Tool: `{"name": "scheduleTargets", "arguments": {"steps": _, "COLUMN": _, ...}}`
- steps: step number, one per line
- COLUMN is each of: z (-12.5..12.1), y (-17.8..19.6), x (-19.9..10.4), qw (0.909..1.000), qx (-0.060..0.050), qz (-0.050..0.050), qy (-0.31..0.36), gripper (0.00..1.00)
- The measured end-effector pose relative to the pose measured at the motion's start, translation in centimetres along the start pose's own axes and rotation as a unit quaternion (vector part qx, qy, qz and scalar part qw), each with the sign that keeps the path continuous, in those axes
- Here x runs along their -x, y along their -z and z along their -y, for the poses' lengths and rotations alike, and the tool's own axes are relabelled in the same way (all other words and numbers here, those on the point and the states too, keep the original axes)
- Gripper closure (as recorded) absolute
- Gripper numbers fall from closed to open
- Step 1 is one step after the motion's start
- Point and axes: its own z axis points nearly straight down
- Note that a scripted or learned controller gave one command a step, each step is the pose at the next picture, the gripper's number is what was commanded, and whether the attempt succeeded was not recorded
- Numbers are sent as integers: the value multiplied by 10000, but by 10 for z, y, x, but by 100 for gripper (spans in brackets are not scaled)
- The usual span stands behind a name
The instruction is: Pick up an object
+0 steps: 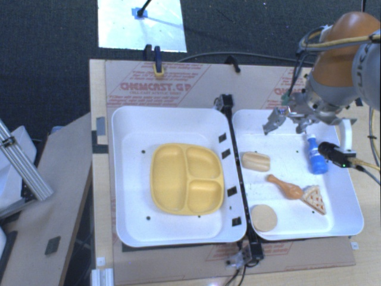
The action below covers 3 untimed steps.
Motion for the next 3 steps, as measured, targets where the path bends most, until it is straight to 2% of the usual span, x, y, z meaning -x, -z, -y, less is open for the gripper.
{"name": "scheduleTargets", "arguments": {"steps": 1, "z": -2, "y": 8, "x": 0, "qw": 10000, "qx": 68, "qz": 5, "qy": 8, "gripper": 0}}
{"name": "scheduleTargets", "arguments": {"steps": 2, "z": -6, "y": -53, "x": 1, "qw": 10000, "qx": 58, "qz": 4, "qy": 3, "gripper": 0}}
{"name": "scheduleTargets", "arguments": {"steps": 3, "z": -10, "y": -95, "x": 2, "qw": 10000, "qx": 59, "qz": 3, "qy": 0, "gripper": 0}}
